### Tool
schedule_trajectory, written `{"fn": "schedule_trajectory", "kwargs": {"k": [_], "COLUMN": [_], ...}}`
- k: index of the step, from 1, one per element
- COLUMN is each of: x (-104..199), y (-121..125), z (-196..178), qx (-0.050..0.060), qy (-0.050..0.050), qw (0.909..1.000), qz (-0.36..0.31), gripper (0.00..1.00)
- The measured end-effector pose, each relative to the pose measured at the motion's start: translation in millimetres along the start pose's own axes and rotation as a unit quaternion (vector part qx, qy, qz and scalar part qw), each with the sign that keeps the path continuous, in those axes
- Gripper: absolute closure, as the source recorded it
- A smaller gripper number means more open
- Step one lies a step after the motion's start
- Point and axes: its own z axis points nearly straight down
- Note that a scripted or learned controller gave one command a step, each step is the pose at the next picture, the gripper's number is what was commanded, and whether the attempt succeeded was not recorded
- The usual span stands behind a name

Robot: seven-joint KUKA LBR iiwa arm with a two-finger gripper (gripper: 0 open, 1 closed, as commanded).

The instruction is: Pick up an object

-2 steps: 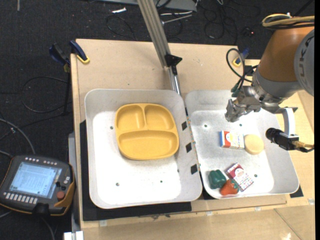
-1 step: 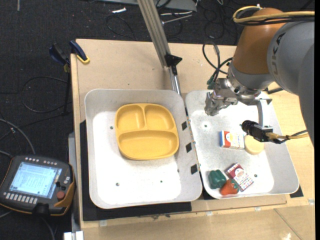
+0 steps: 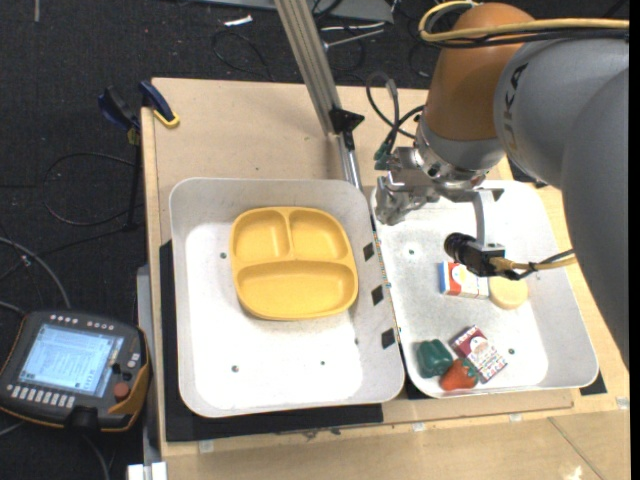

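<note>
Grey arm link with orange band (image 3: 560,88) fills the top right, closest to the lens, bending down over the right white bin (image 3: 425,303). Its gripper (image 3: 398,196) hangs over that bin's far left corner, apart from all the items. The wrist body blocks the tip, so I cannot tell whether it is spread or closed. Nothing shows in its grasp.

Pick candidates all sit in the right bin:
- Small white cardboard box with red and blue print (image 3: 461,280), mid-bin. It is boxy and rigid, with flat faces that should pinch easily.
- Pale yellow rounded lump (image 3: 509,294), touching the box's right side. It is smooth, maybe plastic or foam.
- Dark green chunky piece (image 3: 433,356), at the bin's near edge.
- Red rounded piece (image 3: 459,376), touching the green one.
- Red printed flat packet (image 3: 482,353), just beside both. It lies flat and thin, so probably hard to grip.

The near-edge trio is clustered, likely from loose dumping, and is risky for a clean grasp.

Left of the right bin is the left white bin (image 3: 200,268), holding a yellow plastic three-compartment tray (image 3: 295,263), glossy with rounded corners. Far left of the right bin, off the bench, lies a grey teach pendant with a lit screen (image 3: 70,363).

Judgement: pick not yet begun. The box looks the best target.
</note>
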Motion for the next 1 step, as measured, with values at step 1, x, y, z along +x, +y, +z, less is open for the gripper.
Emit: {"fn": "schedule_trajectory", "kwargs": {"k": [1], "x": [46.1], "y": [12.9], "z": [-8.7], "qx": [0.0], "qy": [0.0], "qw": [1.0], "qz": [0.001], "gripper": [1.0]}}
